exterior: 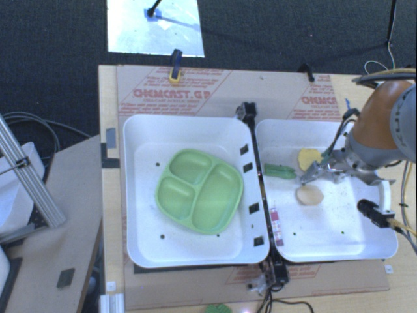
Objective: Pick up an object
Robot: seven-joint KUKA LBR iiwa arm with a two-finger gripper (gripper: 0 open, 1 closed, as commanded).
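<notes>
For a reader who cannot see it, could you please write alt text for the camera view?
A grey arm's gripper hovers low in the right white bin, among a green item, a yellow piece and a tan round piece. The left white bin holds a green divided plate.

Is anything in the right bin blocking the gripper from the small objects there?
Nothing visible does. The gripper hangs in the right bin, right among a yellow piece, a tan round piece and a green piece, with no other object between them.
</notes>
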